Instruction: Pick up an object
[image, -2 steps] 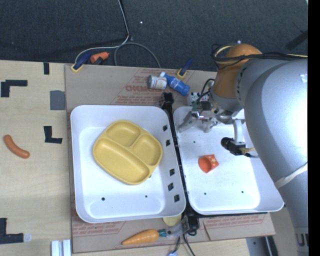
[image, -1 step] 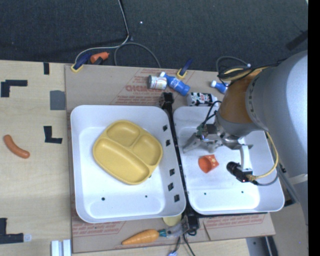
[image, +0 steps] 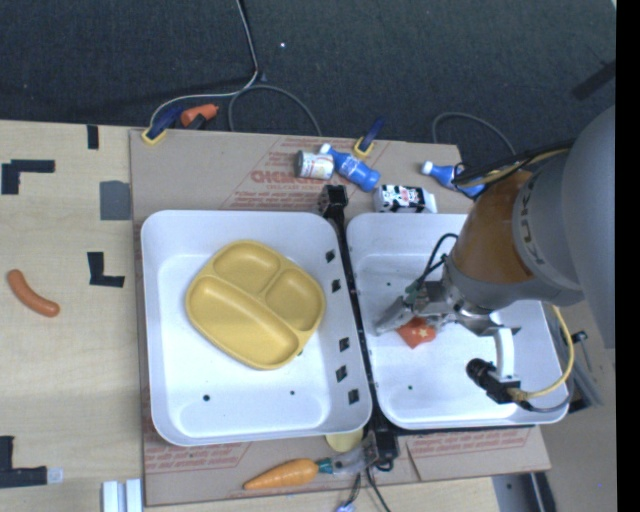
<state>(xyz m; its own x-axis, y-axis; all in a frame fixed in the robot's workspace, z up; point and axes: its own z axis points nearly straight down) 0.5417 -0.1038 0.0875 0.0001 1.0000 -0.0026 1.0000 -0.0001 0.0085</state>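
Where the right bin (image: 530, 405) held a red block (image: 418, 334), the end effector (image: 400, 315) touched it; finger state could not be told. Left bin (image: 165, 300): yellow plate (image: 255, 302).

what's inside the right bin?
Right bin holds a red-orange object, with the claw directly over it. The arm covers the bin's upper right, so anything there is hidden.
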